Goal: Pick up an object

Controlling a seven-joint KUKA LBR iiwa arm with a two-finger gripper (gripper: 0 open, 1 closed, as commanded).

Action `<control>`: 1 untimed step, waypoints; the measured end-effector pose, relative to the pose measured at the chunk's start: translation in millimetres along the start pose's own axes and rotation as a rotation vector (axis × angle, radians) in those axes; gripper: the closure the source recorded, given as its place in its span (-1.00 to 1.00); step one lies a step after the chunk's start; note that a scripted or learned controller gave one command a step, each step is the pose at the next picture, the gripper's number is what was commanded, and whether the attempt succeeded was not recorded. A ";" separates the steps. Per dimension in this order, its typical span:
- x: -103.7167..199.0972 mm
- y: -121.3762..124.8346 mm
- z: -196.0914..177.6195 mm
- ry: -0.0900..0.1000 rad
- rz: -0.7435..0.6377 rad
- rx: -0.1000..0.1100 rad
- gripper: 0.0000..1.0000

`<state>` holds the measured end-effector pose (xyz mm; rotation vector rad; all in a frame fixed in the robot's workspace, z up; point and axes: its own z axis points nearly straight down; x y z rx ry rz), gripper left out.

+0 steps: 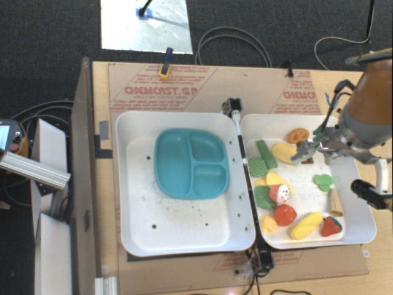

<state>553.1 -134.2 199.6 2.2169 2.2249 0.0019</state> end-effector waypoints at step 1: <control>-42.0 59.2 114.9 -0.003 0.001 -0.001 -1.00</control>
